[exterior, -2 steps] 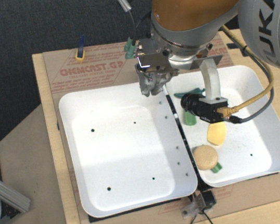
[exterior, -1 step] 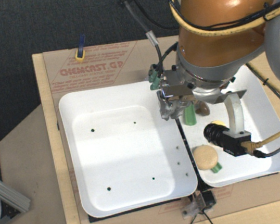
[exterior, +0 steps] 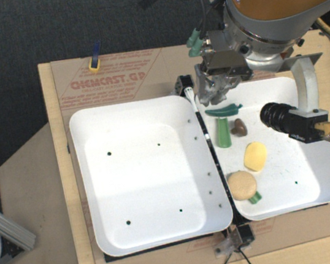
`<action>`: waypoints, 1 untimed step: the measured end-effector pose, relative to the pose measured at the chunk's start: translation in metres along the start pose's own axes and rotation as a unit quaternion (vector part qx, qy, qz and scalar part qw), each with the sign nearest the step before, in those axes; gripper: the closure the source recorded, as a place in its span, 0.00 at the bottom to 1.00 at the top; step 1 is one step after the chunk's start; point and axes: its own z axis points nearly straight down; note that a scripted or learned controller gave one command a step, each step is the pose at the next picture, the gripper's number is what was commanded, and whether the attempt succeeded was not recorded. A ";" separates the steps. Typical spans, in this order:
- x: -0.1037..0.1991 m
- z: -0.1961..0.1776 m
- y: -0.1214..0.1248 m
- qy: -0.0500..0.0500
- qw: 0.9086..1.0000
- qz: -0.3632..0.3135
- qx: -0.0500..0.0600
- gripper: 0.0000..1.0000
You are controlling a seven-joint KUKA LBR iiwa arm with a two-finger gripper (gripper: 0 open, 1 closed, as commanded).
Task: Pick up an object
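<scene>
Grey metal jaws of the gripper (exterior: 212, 97) hang at the twelve o'clock edge of the right bin (exterior: 323, 187); whether they are apart or together cannot be told. Just below lies a dark green piece (exterior: 224, 111), then a light green cylinder (exterior: 222, 132) beside a brown lump (exterior: 239, 127). Toward six o'clock sit a yellow object (exterior: 256, 157) and a tan disc (exterior: 243, 185). The left bin (exterior: 89, 124) adjoins at nine o'clock.
</scene>
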 end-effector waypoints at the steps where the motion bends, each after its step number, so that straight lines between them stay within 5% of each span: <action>1: 0.059 -0.017 -0.001 0.000 1.000 -0.003 0.004 1.00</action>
